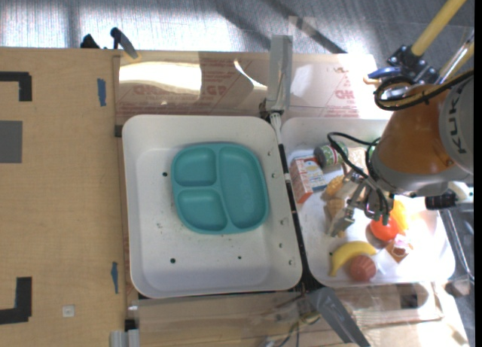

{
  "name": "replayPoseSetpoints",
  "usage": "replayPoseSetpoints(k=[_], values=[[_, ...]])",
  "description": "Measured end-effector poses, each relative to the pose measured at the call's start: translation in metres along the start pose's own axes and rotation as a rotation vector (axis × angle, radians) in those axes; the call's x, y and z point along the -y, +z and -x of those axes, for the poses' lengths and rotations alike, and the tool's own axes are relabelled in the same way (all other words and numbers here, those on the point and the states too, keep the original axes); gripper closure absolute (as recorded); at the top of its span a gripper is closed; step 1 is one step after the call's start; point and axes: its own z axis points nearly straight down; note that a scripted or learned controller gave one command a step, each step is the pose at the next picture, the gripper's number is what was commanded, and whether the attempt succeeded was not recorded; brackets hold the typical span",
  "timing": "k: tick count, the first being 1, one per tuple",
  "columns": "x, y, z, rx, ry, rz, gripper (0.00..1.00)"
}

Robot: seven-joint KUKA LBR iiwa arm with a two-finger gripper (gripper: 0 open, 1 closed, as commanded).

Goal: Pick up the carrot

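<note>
The carrot, orange with a bit of green at its top, lies in the right white bin towards its front right. My gripper hangs low over this bin, just left of the carrot, reaching in from the right under the arm's orange band. Its fingers stand apart and open, with nothing between them. One grey fingertip points down to the front left, next to a tan item.
A teal divided plate sits in the left bin. The right bin also holds a red-and-white carton, a can, a banana, a red fruit, a yellow item and a small pink item.
</note>
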Motion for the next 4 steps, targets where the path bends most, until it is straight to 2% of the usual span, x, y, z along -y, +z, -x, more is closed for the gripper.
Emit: replayPoseSetpoints(k=[1,2,3,4], values=[[-0.033,0.001,0.055,-0.043,0.183,-0.018,0.00],[-0.038,0.003,0.082,-0.109,0.168,-0.047,0.00],[-0.042,0.001,0.061,-0.042,0.480,-0.020,0.00],[-0.043,0.003,0.076,-0.005,0.836,-0.003,0.00]])
